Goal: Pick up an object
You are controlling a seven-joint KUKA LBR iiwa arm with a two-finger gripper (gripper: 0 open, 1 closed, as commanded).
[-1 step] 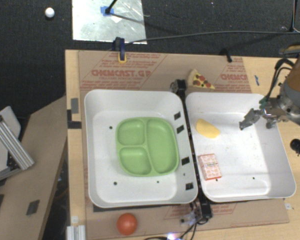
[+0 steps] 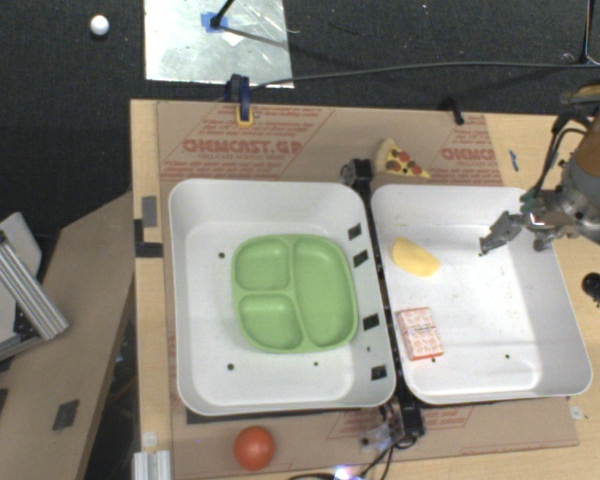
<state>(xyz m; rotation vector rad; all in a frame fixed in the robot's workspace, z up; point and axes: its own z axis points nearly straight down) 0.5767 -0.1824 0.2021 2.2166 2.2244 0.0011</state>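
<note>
Camera view: gripper hangs over the right bin; finger spacing cannot be told, nothing visibly held. Nearest candidates in that bin: yellow piece, just beside its left wall, and red-patterned box. Green tray sits in the left bin, probably too wide to grasp.

Arm: cut off at right edge. Gripper: finger gap too small to tell. Box: print illegible.

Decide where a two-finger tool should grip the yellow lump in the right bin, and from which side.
Grip the yellow lump across its narrower width, coming straight down from above. It lies flat and oval on the right bin floor, with bare space around it for both fingers.
</note>
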